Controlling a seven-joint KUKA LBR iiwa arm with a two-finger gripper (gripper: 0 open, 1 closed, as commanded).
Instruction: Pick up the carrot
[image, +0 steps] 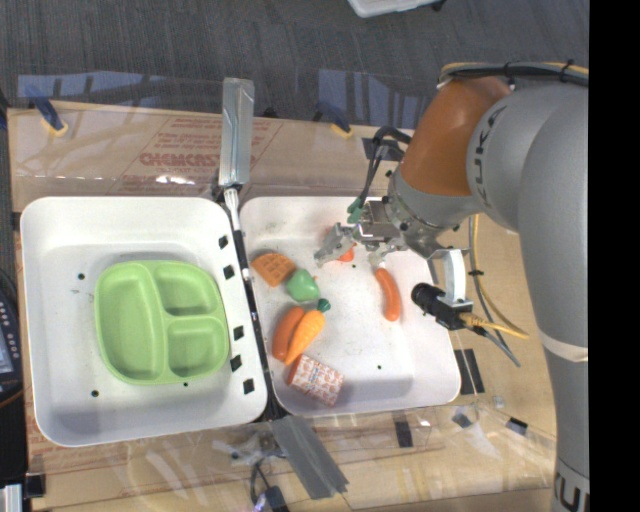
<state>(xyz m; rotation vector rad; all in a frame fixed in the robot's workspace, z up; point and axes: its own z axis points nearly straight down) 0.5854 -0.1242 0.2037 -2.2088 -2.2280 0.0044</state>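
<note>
The carrot (300, 333) lay in the right bin (420, 380) near its left wall, long axis running diagonally, leafy end up-right by a green vegetable (303, 286). The gripper (345, 243) hovered up and to the right of it, well apart; whether it was apart or together could not be told. Nothing visibly held. An orange sausage-like piece (388, 294) lay nearer the gripper.

Two white bins (60, 300); left holds lime-green divided tray (160, 320). Right: orange carrot (300, 332) w/ green tip, orange-red sausage (388, 294), tan waffle-pattern piece (272, 267), green veg (303, 286), pink-speckled white block (316, 377). Arm (520, 170) grey w/ orange band.
</note>
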